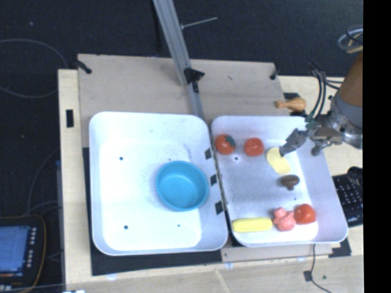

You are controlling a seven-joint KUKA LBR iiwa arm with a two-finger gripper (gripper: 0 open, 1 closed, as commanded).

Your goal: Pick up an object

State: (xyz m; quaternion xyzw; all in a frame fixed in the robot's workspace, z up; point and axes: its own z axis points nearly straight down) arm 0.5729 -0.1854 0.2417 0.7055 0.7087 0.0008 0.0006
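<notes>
Gripper [301, 140] state: I cannot tell. It hovers beside the pale yellow piece [278, 161] in the right bin [327, 191]. Risk: I nudge the brown object [289, 180] nearby.

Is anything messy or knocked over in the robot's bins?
Nothing stands out. The blue bowl sits upright in the left bin. The toy foods lie apart in the right bin, nothing spilled outside it. The gripper hangs by the pale yellow piece.
</notes>
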